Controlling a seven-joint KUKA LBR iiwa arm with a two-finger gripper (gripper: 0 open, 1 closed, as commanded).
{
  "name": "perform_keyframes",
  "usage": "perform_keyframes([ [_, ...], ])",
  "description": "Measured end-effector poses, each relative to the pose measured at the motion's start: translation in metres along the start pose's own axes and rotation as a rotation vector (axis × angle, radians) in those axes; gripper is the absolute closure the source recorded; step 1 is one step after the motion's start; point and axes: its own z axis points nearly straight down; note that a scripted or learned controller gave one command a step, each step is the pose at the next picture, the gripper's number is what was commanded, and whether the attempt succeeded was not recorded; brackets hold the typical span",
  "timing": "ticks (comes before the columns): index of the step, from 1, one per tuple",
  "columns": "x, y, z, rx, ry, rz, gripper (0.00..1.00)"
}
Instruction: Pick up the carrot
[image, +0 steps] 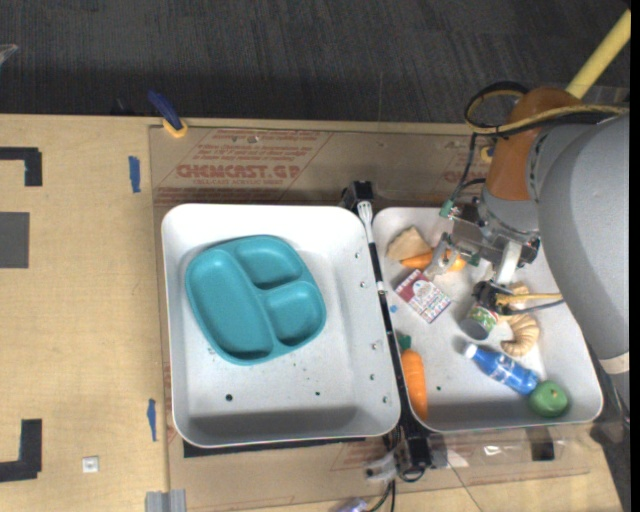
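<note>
The carrot lies at the left edge of the right bin, near the front, beside the wall between the two bins. The claw hangs well apart from it over the back of that bin, and I cannot tell how wide it is open. A teal tray sits in the left bin.

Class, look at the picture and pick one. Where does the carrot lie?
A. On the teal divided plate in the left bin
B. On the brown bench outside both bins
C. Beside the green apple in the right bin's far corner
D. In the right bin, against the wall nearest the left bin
D. The carrot lies in the right bin, along its wall next to the left bin, well away from the gripper.
</note>
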Motion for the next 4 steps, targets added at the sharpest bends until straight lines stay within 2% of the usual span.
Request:
perform_keyframes([
  [1,0.006,-0.019,-0.007,-0.030,0.028,0.174,0.00],
  [2,0.011,-0.016,-0.019,-0.051,0.038,0.172,1.00],
  [3,0.011,-0.017,-0.019,-0.046,0.036,0.171,0.00],
  [4,-0.017,-0.016,-0.001,-0.081,0.068,0.302,0.00],
])
